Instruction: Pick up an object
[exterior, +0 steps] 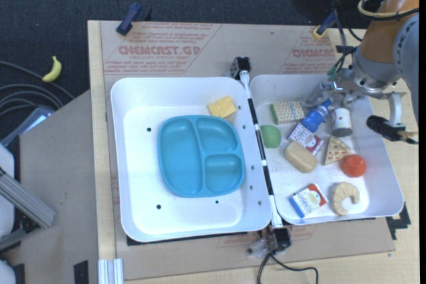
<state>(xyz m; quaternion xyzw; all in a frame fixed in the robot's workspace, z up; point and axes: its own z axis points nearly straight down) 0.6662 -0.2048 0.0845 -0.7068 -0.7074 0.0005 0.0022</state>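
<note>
Above the right bin (391,184), our gripper (331,98) hovers by the blue bottle (315,118); jaws' state we cannot tell. Likely light, rigid, slick plastic — best grasped mid-body.

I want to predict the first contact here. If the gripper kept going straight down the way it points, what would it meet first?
Most likely the blue bottle, lying just below the gripper in the right bin. Depth is unclear from this slanted view, so it might land on bin floor beside it.
</note>
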